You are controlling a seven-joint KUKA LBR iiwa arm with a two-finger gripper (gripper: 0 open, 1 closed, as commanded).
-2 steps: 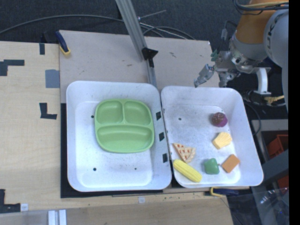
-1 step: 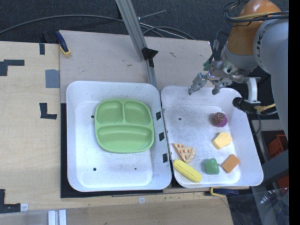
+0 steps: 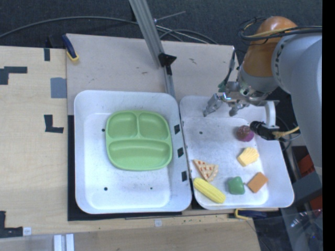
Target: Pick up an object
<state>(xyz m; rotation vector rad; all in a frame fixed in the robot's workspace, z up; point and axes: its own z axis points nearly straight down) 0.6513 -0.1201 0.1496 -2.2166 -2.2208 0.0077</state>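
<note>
Plastic food pieces lie in the right bin (image 3: 277, 192), and any one of them can serve as the object to pick. The purple piece (image 3: 244, 134) sits farthest back, toward the right wall. Nearer along that wall are the yellow block (image 3: 248, 156) and the orange block (image 3: 257, 182). The green piece (image 3: 235, 185) lies just left of the orange block. The corn cob (image 3: 209, 190) and the waffle wedge (image 3: 206, 169) lie close together near the bin's left wall.

The gripper (image 3: 224, 106) hangs over the far edge of the right bin, with its fingers spread and nothing between them. No piece is in contact with it. The purple piece is the closest, well apart to the gripper's near right.

Step in hand, as judged: approach, before any descent. The next move calls for shifting nearer and to the right until the fingers straddle a chosen piece, then lowering to the bin floor and closing.

The left bin (image 3: 84, 192) holds a green tray (image 3: 138, 140) with three compartments.
</note>
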